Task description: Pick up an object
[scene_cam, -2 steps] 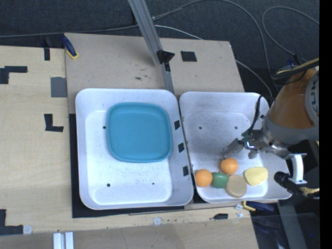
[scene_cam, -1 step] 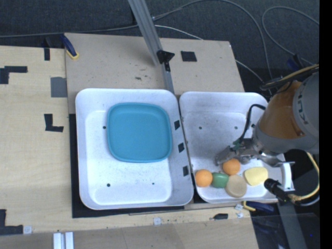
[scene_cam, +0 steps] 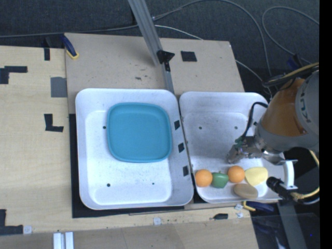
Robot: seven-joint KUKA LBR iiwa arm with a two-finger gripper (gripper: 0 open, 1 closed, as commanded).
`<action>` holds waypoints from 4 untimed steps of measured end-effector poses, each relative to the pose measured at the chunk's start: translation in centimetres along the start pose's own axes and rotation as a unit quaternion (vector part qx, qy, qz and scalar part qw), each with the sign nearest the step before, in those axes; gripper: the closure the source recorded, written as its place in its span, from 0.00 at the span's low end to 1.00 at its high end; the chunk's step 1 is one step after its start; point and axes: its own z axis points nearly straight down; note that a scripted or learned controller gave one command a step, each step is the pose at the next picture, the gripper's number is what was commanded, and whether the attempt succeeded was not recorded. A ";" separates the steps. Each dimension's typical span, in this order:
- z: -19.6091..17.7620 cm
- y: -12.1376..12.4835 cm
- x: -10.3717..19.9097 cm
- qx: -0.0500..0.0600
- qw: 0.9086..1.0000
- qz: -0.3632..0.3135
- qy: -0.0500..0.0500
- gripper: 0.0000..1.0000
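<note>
The claw [scene_cam: 239, 152] is poised above the orange ball [scene_cam: 236, 174] at the right bin's [scene_cam: 215, 115] front edge; its state cannot be told.

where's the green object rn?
The green object lies in the right bin, along its near edge, wedged between two orange balls. The gripper hovers just up and to its right.

Dark carpet floor [scene_cam: 218, 14] (cables trailing), wooden bench [scene_cam: 31, 139], slanted metal pole [scene_cam: 148, 25]
</note>
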 end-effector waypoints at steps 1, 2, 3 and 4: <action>-5.1 0.2 -1.0 -0.001 1.000 0.000 0.000 1.00; -9.3 0.3 -0.8 0.000 1.000 0.000 0.000 1.00; -15.5 0.6 -1.1 -0.001 1.000 0.000 0.000 1.00; -15.5 0.7 3.8 0.001 1.000 -0.002 0.001 1.00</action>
